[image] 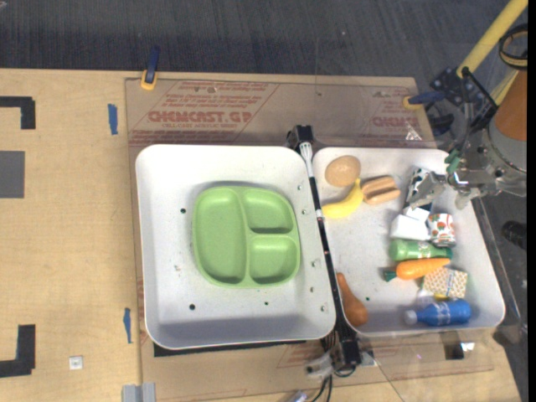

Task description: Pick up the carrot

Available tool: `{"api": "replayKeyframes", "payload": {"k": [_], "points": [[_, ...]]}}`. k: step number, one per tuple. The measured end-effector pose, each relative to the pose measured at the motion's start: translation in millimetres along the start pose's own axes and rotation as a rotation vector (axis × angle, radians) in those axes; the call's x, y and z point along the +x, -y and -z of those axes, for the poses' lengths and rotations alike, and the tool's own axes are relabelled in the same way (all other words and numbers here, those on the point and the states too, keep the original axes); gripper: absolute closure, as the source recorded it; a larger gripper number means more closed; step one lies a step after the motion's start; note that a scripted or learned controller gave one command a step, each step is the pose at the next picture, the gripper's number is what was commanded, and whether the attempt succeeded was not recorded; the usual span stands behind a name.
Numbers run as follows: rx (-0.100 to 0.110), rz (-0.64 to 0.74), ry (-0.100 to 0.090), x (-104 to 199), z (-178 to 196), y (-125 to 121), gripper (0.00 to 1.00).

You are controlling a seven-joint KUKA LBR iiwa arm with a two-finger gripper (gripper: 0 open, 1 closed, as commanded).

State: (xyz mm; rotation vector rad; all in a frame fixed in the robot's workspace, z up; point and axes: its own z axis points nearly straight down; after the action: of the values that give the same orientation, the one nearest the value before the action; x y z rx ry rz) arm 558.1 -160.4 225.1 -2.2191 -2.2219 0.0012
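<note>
The carrot [421, 268] is orange with a small green top and lies on its side in the right bin [368, 249], towards that bin's right half. It sits between a green item [409, 250] above it and a patterned packet [445, 285] below it. My gripper [419, 188] hangs over the upper right part of the same bin, above a white carton [410, 224]. It is well up-frame of the carrot and not touching it. The arm's wrist [479, 171] reaches in from the right edge.
The right bin also holds a tan round roll [342, 171], a banana [343, 204], a hot dog bun [379, 189], a small printed box [441, 229], a blue bottle [440, 313] and an orange-brown piece [353, 302] by the divider. A green divided plate [247, 234] lies in the left bin [163, 224].
</note>
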Motion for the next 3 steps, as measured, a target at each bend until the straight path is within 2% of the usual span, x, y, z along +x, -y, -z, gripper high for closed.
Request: {"api": "replayKeyframes", "payload": {"k": [1, 2, 3], "points": [[-0.008, -0.054, -0.001, -24, -98, 41, 0.0], [-0.054, -0.014, 0.02, -16, -108, 56, 0.0], [-0.017, 0.356, 0.011, 16, -136, 74, 0.0]]}}
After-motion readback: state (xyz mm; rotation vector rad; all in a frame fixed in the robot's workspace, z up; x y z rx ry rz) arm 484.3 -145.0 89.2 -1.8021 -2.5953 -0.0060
